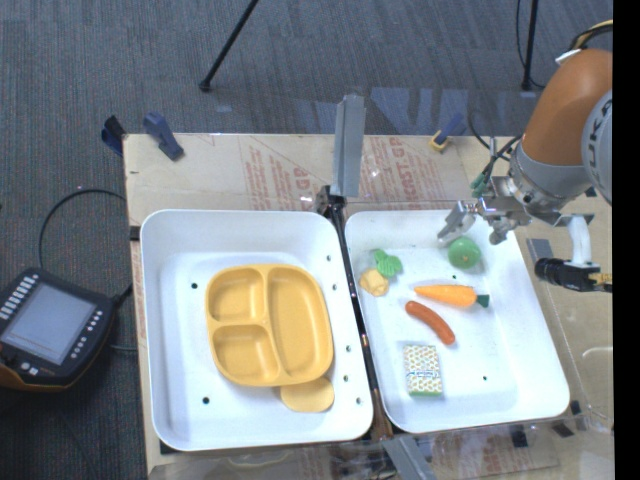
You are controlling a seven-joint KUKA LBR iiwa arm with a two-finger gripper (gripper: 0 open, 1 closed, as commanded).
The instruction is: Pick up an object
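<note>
Orange carrot, red sausage near green ball under gripper

right bin: open floor front and right | crowded back-left: broccoli, cheese, carrot, sausage, green ball | left bin: yellow tray fills middle

Yellow tray in left bin; pendant on floor.
</note>
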